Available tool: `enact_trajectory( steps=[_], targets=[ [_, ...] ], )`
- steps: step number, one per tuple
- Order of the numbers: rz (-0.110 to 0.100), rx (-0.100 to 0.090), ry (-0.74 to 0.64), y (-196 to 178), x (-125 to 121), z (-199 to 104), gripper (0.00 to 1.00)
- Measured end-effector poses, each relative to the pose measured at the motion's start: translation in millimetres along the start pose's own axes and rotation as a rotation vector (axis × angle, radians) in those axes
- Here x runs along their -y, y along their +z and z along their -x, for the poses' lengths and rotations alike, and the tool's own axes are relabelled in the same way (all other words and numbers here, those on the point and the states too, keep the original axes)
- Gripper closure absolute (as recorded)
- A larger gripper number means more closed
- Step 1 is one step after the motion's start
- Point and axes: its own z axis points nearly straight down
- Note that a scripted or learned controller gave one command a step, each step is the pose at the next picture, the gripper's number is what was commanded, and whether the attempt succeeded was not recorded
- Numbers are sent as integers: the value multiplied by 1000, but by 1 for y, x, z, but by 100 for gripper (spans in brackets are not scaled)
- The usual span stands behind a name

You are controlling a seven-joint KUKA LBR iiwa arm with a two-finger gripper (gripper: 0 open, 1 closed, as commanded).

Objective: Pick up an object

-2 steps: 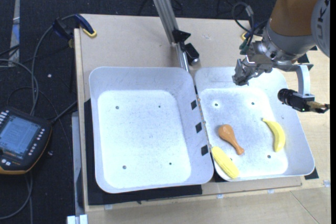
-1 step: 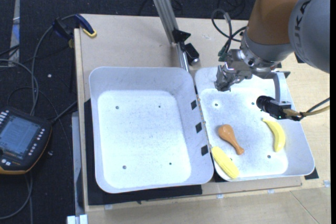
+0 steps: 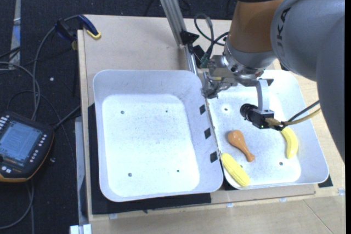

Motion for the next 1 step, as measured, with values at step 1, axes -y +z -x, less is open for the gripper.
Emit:
enact_trajectory(
  steps=[1],
  targets=[
    [0, 0, 0, 15, -6, -52, 100]
  ],
)
